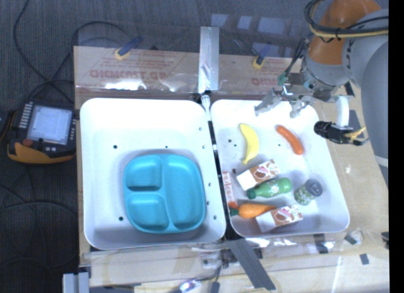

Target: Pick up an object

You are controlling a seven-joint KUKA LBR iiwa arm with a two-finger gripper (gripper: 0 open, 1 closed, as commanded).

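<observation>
Here the arm's two-finger claw [285,101] hangs released, fingers spread and empty, above the right white bin [338,187] at its far edge. Nothing is picked yet; choosing, descending and closing all remain. Nearest lie a long orange sausage [290,139] and a yellow banana [249,141]; toward the near edge sit two small cartons, a green bottle [270,189], a dark can [308,191] and an orange carrot [255,210]. The left white bin [101,118] holds a blue divided plastic tray [165,191].

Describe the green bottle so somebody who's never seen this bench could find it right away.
Go to the right bin, the one full of toy food. Near its middle lies the green bottle, on its side between two small cartons. It is the only green thing there.
</observation>
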